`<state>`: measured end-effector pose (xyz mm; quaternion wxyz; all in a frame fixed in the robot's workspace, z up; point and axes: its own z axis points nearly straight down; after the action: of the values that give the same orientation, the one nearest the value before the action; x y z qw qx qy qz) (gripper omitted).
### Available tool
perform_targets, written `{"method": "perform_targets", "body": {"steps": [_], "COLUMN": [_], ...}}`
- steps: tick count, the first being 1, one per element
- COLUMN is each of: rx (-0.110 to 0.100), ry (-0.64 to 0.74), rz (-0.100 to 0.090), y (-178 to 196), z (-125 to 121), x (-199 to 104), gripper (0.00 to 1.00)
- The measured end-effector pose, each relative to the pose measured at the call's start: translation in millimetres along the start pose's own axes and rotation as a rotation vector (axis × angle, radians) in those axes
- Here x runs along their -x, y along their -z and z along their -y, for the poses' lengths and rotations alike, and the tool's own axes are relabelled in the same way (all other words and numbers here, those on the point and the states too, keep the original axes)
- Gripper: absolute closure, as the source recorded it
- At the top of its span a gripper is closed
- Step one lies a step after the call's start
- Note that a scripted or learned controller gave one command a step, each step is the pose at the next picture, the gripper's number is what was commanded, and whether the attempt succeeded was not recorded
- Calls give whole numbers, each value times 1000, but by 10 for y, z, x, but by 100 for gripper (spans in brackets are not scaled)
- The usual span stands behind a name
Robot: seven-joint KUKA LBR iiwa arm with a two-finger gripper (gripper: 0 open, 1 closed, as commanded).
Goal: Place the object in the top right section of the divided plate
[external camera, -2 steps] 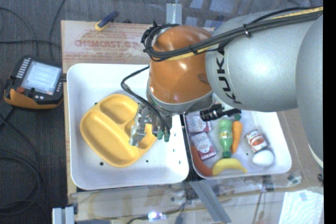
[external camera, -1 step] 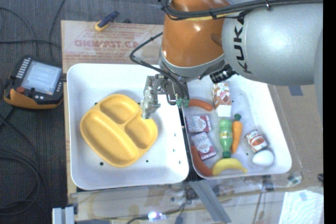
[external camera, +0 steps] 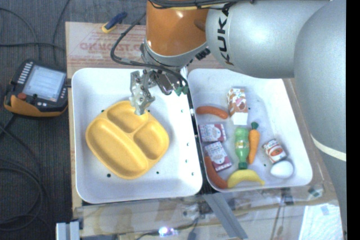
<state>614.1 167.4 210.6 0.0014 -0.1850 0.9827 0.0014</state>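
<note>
claw [external camera: 142, 99] over plate's upper rim | grip state: cannot tell | divided plate [external camera: 127, 139] just below-left, long axis diagonal | food items [external camera: 242, 137] in right bin

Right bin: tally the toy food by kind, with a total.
Sausages: 2
Red-and-white packets: 2
Carton: 1
Green bottle: 1
Carrot: 1
Can: 1
Egg: 1
Banana: 1
Total: 10
</note>
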Motion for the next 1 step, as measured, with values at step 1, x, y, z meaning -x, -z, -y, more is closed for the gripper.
{"method": "perform_targets", "body": {"steps": [1], "rx": [1], "ry": [84], "rz": [-2], "y": [-422], "z": [-763], "x": [-85], "gripper": [100]}}
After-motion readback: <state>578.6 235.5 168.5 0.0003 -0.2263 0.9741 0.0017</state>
